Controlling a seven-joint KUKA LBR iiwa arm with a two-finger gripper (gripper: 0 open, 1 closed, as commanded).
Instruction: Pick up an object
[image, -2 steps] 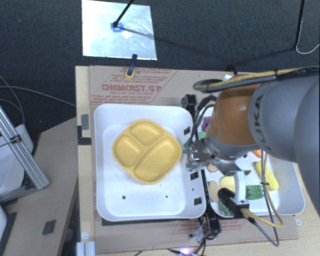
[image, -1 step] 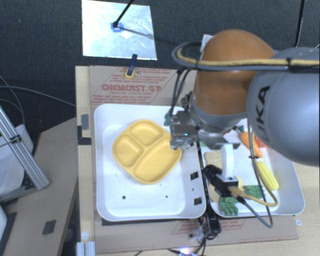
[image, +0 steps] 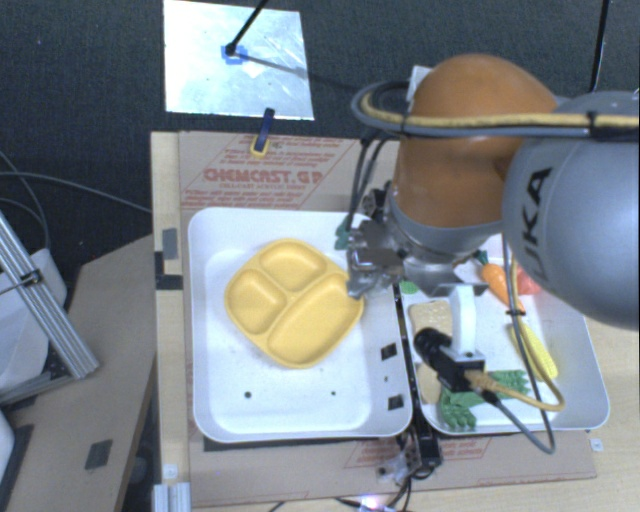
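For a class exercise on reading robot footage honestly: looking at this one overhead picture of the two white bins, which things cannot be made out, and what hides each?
- Gripper: at the yellow plate's right edge; blurred, whether it grips is unclear.
- Right bin: the arm covers its upper part.
- Orange item: mostly under the arm, identity unclear.
- Green toy: partly behind the black cable.

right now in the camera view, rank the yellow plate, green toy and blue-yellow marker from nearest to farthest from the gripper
1. yellow plate, left bin, right at the gripper.
2. green toy, right bin, near front edge.
3. blue-yellow marker, on the cardboard behind the bins.
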